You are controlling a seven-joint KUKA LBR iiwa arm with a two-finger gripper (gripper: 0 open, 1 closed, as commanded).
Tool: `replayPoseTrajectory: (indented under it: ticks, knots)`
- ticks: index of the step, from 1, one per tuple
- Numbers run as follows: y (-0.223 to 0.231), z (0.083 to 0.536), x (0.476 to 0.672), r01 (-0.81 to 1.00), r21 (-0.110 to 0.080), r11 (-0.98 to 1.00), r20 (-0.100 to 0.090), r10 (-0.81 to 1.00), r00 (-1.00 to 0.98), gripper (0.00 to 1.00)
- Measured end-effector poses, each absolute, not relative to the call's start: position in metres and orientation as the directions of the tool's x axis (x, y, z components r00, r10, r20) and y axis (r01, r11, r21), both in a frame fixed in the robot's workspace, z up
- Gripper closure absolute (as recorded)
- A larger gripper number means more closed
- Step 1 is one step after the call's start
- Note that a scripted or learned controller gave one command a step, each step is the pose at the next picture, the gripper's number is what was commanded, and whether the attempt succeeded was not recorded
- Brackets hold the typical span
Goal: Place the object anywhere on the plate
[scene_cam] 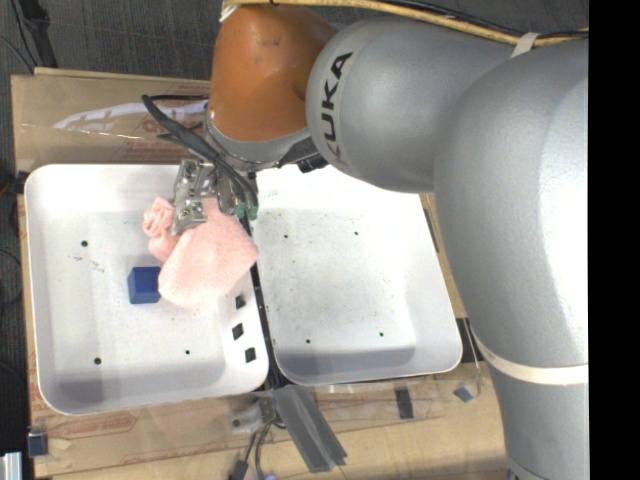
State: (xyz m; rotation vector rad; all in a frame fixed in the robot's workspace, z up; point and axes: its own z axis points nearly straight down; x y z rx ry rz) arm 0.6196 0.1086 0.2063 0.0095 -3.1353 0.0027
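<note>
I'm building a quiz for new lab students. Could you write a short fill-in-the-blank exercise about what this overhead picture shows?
1. The blue block lies in the ____ bin as the camera sees it.
2. The pink cloth lies directly to the ____ of the blue block in the picture.
3. The end effector hangs over the ____ edge of the pink cloth in the picture.
4. The band on the arm above the end effector is ____ in colour.

Missing words: left; right; upper; orange
</note>
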Motion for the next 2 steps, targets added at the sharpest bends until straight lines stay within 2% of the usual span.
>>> replayPoseTrajectory:
  ticks: [1, 2]
  knots:
    - [0.1559, 0.2229, 0.6067, -0.006, -0.001, 1.000, 0.000, -0.006, -1.000, 1.00]
    - [0.1558, 0.2231, 0.6068, -0.005, -0.001, 1.000, 0.000, -0.005, -1.000, 0.00]
